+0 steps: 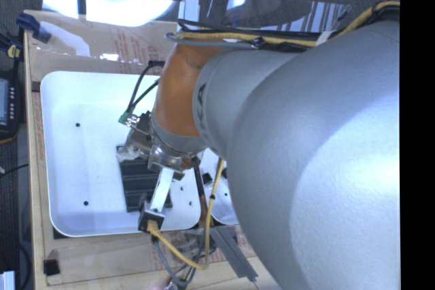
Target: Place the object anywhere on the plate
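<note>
My gripper [139, 187] shows as a dark block low over the near right part of the left white bin [75, 159]. It hangs below the orange band [178, 95] of the arm. The grey arm [306, 146] covers the whole right half of the view and hides what lies under it. A white rounded edge [224, 212] peeks out beneath the arm just right of the left bin; I cannot tell whether it is the plate or the rim of the right bin.
Two small dark specks [77, 124] mark the left bin's floor. A yellow cable [178, 251] loops below the gripper over the bench's front edge. A blue clamp [30, 25] sits at the back left, and a black device [10, 102] stands left of the bench.
</note>
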Motion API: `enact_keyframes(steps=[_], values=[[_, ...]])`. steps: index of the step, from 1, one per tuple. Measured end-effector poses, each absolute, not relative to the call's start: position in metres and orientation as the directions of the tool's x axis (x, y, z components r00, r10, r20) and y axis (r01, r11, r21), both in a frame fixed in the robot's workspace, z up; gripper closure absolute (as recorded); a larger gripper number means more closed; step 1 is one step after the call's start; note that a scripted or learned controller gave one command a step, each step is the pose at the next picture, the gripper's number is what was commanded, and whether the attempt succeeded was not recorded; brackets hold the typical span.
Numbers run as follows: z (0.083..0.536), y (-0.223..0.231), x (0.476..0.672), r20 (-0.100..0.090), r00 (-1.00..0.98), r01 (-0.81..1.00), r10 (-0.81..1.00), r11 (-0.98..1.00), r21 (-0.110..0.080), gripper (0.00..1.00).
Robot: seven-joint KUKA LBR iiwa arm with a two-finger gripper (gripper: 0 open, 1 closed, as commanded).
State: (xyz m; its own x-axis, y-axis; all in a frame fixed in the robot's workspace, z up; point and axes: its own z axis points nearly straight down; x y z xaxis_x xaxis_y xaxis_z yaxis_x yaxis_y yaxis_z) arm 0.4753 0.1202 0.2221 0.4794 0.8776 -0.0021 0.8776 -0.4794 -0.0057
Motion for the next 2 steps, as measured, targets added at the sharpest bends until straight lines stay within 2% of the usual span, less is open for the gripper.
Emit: enact_keyframes(steps=[1,2], values=[[0.123,0.167,0.477,-0.006,0.575,0.818,0.818,-0.575,-0.008,0.0],[0.191,0.05,0.476,-0.001,0.616,0.788,0.788,-0.616,-0.005,0.0]])
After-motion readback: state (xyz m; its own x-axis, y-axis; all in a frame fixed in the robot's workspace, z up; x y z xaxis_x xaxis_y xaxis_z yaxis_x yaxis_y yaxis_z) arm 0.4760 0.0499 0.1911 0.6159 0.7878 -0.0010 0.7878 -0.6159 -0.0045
